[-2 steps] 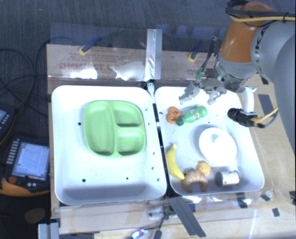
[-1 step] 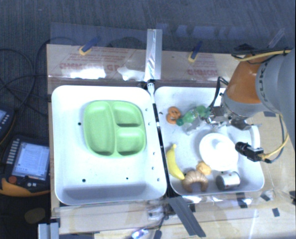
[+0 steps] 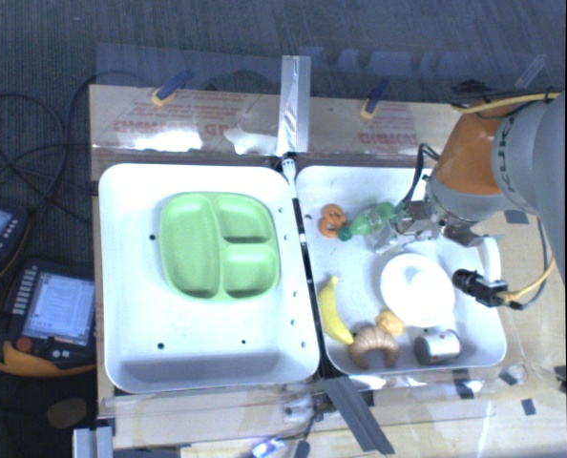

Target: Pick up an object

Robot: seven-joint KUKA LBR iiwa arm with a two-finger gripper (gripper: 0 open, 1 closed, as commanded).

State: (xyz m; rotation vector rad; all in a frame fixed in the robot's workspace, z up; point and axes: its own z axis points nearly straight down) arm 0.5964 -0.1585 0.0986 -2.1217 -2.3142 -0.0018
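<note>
The right bin (image 3: 493, 351) holds several objects. A small orange object (image 3: 332, 220) lies at its upper left, with a green bottle (image 3: 369, 222) on its side next to it. A white bowl (image 3: 417, 289) sits in the middle. A yellow banana (image 3: 333, 313) lies along the left wall. A brown pastry-like piece (image 3: 374, 346) and a silver can (image 3: 438, 346) rest near the front. My gripper (image 3: 405, 225) hangs low at the right end of the green bottle, just above the white bowl's far rim. Nothing shows as lifted.
The left bin (image 3: 131, 351) carries a green divided plate (image 3: 219, 244). The grey arm with its orange band (image 3: 470, 160) reaches in over the right bin's upper right corner. A raised divider (image 3: 303, 275) separates the two bins.
</note>
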